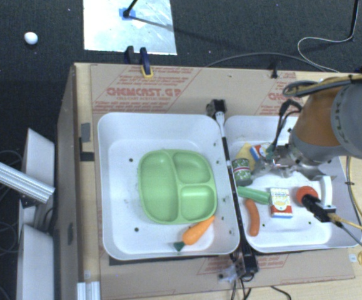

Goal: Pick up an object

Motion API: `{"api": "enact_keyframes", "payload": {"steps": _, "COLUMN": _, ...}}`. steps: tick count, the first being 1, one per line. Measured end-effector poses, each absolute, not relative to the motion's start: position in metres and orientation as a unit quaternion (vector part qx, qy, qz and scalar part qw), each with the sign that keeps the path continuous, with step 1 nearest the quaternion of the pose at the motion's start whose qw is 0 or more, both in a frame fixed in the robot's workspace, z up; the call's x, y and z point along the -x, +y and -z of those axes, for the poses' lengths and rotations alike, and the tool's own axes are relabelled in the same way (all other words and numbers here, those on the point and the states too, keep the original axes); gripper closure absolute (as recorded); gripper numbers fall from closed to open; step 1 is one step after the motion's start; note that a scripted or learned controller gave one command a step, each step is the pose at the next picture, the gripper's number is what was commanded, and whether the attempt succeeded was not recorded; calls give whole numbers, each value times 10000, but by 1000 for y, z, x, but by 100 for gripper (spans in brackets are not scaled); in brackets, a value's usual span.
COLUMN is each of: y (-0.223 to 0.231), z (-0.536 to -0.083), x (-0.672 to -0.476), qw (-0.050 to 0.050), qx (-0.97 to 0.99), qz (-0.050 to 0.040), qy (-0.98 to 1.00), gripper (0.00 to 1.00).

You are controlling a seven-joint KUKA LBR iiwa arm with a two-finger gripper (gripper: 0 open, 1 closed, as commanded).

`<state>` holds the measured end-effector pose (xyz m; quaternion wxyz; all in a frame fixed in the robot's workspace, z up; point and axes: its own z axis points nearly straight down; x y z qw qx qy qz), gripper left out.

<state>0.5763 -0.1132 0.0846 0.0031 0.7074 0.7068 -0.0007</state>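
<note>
Over the right shallow white plastic bin (pixel 331 233), my gripper (pixel 273 161) hangs, open or closed I cannot tell; the small white, red and yellow carton (pixel 281 203) lies just nearer the bin's front wall.

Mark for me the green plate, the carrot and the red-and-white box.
green plate (pixel 159 189), camera view, floor of its large compartment
carrot (pixel 199 229), camera view, middle of orange body
red-and-white box (pixel 281 204), camera view, middle of top face

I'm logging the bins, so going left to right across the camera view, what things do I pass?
green divided plate → small can → red-and-white box → orange-red round object
</note>
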Motion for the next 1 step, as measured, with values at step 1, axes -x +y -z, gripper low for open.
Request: {"api": "enact_keyframes", "payload": {"steps": 1, "y": -122, "z": -85, "x": -665, "qw": 15, "qx": -7053, "qz": -9, "qy": 7089, "gripper": 0}}
